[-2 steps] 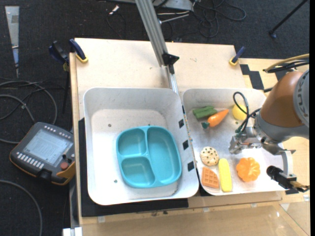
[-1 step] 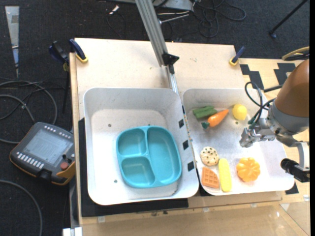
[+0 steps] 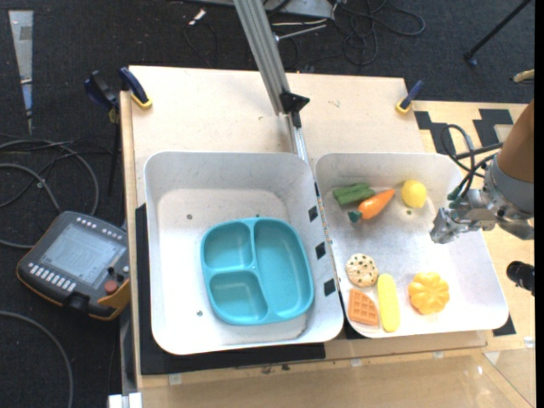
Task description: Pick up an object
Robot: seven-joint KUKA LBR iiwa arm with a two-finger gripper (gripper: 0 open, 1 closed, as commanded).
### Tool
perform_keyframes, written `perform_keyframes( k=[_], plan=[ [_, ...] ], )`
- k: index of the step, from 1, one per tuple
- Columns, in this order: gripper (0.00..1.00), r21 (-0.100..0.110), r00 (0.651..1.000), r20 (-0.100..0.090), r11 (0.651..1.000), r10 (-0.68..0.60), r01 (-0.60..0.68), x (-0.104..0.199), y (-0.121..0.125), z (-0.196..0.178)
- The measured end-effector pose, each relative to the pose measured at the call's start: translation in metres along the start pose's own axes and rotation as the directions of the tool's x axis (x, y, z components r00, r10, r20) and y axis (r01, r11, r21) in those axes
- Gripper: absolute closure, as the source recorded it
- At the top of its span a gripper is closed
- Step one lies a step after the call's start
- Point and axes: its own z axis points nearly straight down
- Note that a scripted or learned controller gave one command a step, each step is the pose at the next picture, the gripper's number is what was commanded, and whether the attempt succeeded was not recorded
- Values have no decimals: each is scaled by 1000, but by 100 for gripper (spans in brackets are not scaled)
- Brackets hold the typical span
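Camera view: no legible labels; fingers (image 3: 444, 230) over right bin (image 3: 493, 279), state unclear.

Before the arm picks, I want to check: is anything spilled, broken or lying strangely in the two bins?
Nothing stands out. The teal divided plate lies flat in the left white bin; the toy foods sit apart in the right white bin.

Dark carpet floor (image 3: 59, 75), black cables (image 3: 51, 177) looping across at left & top. Pale wood bench (image 3: 212, 113), yellow clamps (image 3: 136, 92) at back corners. Grey metal pole (image 3: 263, 49) slanting in from top. Handheld control pad (image 3: 72, 266) on floor, left.
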Motion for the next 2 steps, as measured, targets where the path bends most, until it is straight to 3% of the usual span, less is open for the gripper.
perform_keyframes(
  k=[1, 2],
  plan=[
    [100, -1, 1000, 0, 1000, -3, 3, 7, 9, -54],
    [100, 7, 1000, -5, 1000, -7, 7, 67, 17, -48]
  ],
)
